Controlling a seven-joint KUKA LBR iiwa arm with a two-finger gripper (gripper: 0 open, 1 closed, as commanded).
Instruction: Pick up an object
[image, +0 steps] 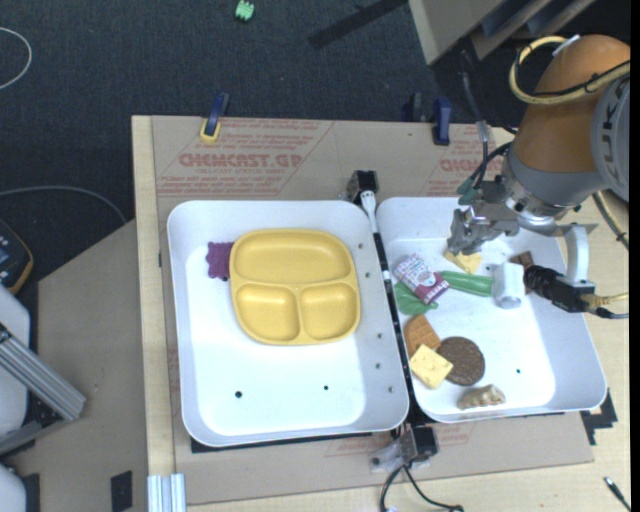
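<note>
1. Grey metal is what I see at the tool end: the gripper (468, 240) points down into the upper part of the right bin (560, 385). Whether it is released or clenched I cannot tell from this angle.
2. Just below the tool tip lies a small pale yellow piece (465, 262), touching or nearly touching it; I cannot see it held.
3. Next to that piece a green stick-shaped item (462, 283) lies across the bin, with a white cylinder (506, 283) at its right end.
4. Left of the green item sits a crinkled wrapper in white and maroon (418, 276), close to the bin's left wall, and a green scrap (409, 302) lies just under it.
5. Further toward the near edge I see an orange-brown cracker (421, 332), a yellow cheese-like block (431, 366) and a dark brown round cookie (463, 358), all bunched together and touching.
6. A small tan lump (482, 397) rests apart from them near the front rim.
7. Above the wrist, the orange band of the arm (565, 95) comes in from the right.
8. The left bin (200, 400) holds a yellow divided tray (295, 284) with a purple object (218, 259) tucked against its left side.
</note>
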